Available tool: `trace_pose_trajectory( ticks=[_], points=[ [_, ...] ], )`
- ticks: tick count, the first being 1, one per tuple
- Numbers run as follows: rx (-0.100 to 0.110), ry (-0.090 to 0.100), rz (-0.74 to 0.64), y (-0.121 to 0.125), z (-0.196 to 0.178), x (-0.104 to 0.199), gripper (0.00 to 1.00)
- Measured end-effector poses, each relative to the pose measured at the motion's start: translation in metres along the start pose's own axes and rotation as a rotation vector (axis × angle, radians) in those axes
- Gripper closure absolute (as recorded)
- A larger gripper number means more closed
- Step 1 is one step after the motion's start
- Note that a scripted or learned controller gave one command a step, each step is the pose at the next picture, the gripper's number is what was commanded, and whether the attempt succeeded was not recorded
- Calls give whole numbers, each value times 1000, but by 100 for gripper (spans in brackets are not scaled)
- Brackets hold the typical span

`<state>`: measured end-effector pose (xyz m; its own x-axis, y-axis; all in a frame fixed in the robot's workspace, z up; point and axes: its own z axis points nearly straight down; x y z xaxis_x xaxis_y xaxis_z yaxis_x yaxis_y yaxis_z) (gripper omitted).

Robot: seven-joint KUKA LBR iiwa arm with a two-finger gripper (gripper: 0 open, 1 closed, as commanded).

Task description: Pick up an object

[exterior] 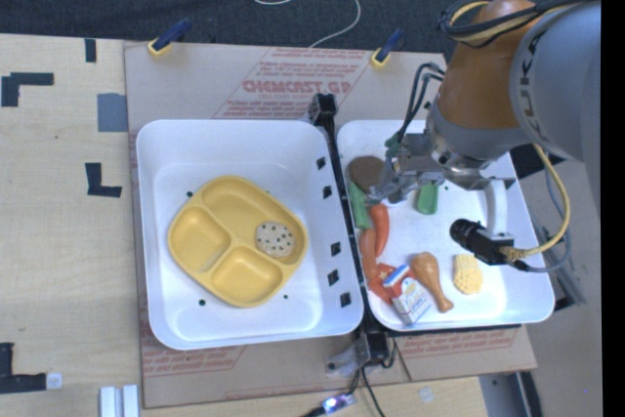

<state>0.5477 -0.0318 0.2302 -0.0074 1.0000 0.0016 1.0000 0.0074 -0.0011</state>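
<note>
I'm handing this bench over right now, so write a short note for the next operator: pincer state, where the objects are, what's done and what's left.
Pincer: low over the right bin's upper left area, beside the brown round piece and green piece; nothing visibly held.
Right bin also holds the orange carrot, drumstick, yellow corn piece and small packet.
Left bin: yellow divided plate with a cookie in one compartment.
Done: approach only.
Left: grasp one object and lift it.
</note>
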Motion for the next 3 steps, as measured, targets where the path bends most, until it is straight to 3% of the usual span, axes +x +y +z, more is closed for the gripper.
trace_pose_trajectory(
  ticks=[2, 3],
  points=[
    [1, -1, 1, 7, 7, 96, 100],
    [2, -3, 7, -3, 9, 84, 100]
  ],
)
